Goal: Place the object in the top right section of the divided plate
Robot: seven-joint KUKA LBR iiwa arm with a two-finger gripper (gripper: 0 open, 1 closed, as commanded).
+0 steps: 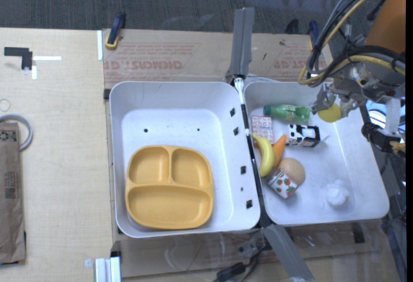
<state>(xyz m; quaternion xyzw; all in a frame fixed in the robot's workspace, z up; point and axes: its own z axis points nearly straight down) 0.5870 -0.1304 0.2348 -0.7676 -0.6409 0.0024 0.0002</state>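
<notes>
Over right bin [361,203], pincer [330,108] grasping yellow fruit [331,113]; banana [263,154] below; left bin [129,113] holds divided plate [170,186].

Two bins side by side

The yellow divided plastic plate [170,187] lies in the left white bin [122,145]; the yellow banana [263,153] lies in the right white bin [361,203], beside the divider.

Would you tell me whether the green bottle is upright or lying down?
Lying down: the green bottle rests lengthwise on the right bin's floor.
</notes>
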